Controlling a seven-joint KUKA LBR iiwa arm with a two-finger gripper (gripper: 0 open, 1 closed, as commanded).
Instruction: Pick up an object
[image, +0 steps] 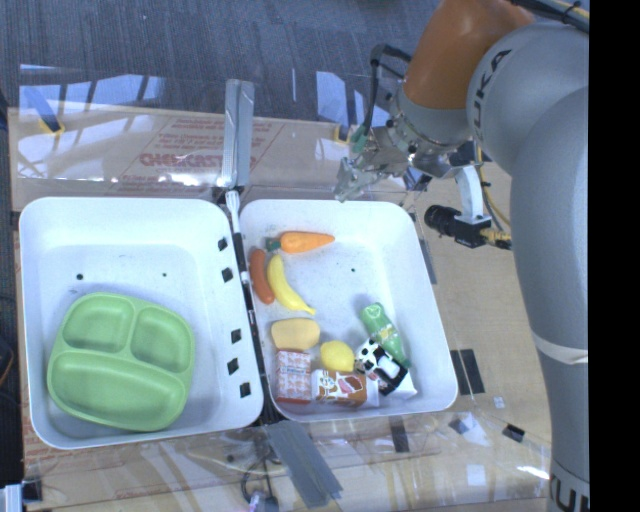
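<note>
The right bin (425, 300) holds several toy foods. An orange carrot (303, 241) lies near its far edge, with a yellow banana (286, 287) and a reddish sausage (260, 275) beside the left wall. Nearer the front sit a tan potato-like piece (295, 333), a yellow lemon (337, 356), a green bottle (382, 327), a black-and-white cow figure (375, 361) and a printed snack packet (318, 384). My gripper (352, 183) hangs above the bin's far rim, behind the carrot, with nothing visible between its fingers.
The left bin (40, 235) contains a green divided plate (122, 360). A grey divider clip (237, 135) rises between the bins at the back. The arm's grey body (540, 200) fills the right side, with a black cable fitting (455, 225) next to the right bin.
</note>
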